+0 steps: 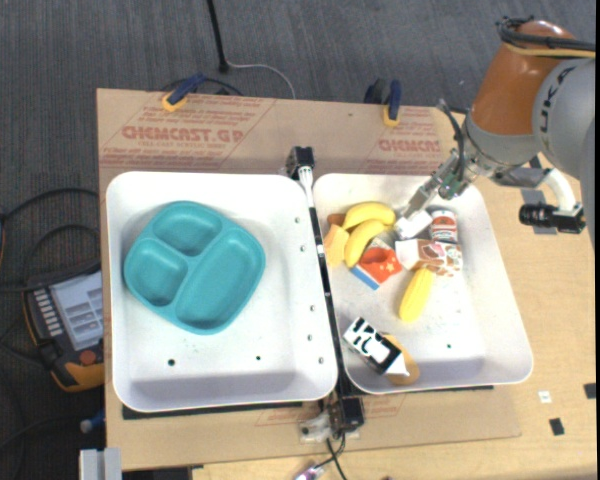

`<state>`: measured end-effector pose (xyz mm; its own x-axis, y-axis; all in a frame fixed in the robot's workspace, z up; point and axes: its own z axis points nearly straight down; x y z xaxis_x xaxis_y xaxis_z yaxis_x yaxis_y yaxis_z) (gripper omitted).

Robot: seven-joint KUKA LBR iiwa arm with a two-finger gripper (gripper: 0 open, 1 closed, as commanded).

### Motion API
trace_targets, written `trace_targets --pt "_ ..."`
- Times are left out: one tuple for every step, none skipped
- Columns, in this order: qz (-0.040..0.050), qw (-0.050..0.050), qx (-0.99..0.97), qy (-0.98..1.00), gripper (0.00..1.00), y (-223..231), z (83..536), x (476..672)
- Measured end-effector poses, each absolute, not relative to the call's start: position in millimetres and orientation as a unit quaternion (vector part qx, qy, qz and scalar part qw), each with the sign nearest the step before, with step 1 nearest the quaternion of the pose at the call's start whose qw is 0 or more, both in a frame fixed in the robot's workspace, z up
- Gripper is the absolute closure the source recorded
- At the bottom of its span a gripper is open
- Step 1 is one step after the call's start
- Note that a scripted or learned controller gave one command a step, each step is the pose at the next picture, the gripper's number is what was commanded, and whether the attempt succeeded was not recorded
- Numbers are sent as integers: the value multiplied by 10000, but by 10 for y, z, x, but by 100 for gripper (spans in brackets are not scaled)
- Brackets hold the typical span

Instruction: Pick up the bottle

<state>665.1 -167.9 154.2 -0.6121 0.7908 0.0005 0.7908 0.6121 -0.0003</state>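
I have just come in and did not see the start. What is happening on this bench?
A grey arm with an orange band reaches in from the right, and its gripper sits low in the right white bin, among bananas, close to the small bottle with a red-and-white label. The bottle lies in the bin, not lifted. The left white bin holds a teal divided plate.

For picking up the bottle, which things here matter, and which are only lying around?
For the job:
- bottle, lying in the right bin
- gripper, just beside the bottle's top end

Just lying about:
- bananas
- yellow lemon-like piece
- red carton
- black-and-white package
- teal divided plate, in the left bin
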Motion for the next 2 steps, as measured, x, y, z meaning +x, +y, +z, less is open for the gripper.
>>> trace_targets --pt "11 -20 -3876 -9218 100 -2183 1763 6676" --pt "9 -37 -3877 -9218 100 -2180 1866 6684"
